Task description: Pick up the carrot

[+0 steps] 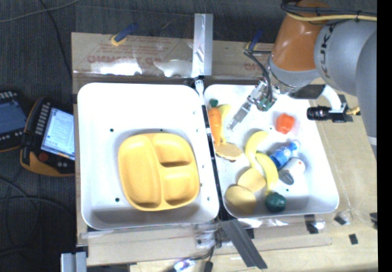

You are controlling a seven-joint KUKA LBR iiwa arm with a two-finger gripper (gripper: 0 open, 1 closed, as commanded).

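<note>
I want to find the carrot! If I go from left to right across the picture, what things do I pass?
Handheld screen device → yellow divided plate → carrot → banana → blue can → small red-orange piece.

Arm reaching from right, tool (240, 116) angled down-left.

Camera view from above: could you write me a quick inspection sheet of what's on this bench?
Surface: two white bins side by side, left bin, right bin.
Job's things: carrot lies against the right bin's left wall.
Clutter: yellow divided plate in left bin; banana, blue can, small red item, dark green item in right bin.
Grippers: gripper hovers just right of the carrot, holding nothing.
Cables: black cables on the floor, upper left.
Surroundings: handheld controller at left.
</note>
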